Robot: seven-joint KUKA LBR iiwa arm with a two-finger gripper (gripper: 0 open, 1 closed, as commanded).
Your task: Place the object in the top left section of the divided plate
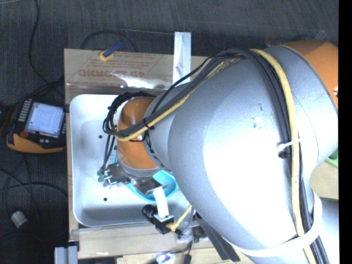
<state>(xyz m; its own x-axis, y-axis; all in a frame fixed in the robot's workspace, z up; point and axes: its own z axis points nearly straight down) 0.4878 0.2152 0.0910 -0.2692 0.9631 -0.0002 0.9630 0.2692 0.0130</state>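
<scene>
Arm bulk hides most of the left bin; its wrist hangs low over a blue divided plate, of which a sliver shows. I cannot tell the state of the claw, nor where the object lies or which way its long axis runs; it is probably under the wrist. Lower slowly and release squarely over the plate's top left section.

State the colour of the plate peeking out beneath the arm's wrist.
Light blue; the plate shows best in the camera view, inside the white bin.
</scene>
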